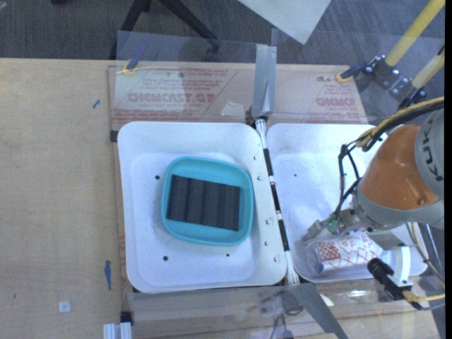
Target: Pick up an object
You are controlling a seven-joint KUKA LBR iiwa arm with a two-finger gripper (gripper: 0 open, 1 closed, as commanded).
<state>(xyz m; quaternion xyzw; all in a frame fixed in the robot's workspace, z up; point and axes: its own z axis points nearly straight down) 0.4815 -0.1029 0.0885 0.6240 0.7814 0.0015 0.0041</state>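
Arm reaching into the right bin (311,154), gripper (332,226) low by its near edge, jaws' state hard to tell, red-patterned cup (346,253) lying just beside, teal tray (207,200) mid left bin (141,189)

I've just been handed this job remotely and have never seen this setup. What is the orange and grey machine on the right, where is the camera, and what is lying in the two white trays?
The single camera sits above the bench and looks down at a slant. The grey machine with the orange band is a robot arm reaching in from the right. Its pincer hangs low over the right white bin.

The left white bin holds a teal tray with dark grey ridged blocks lying flat inside it.

In the near part of the right bin lies a cylindrical thing with a red and white pattern; I take it for a cup or tube on its side. The pincer is just above its upper edge, but the arm hides the tips, so I cannot tell whether anything is gripped.
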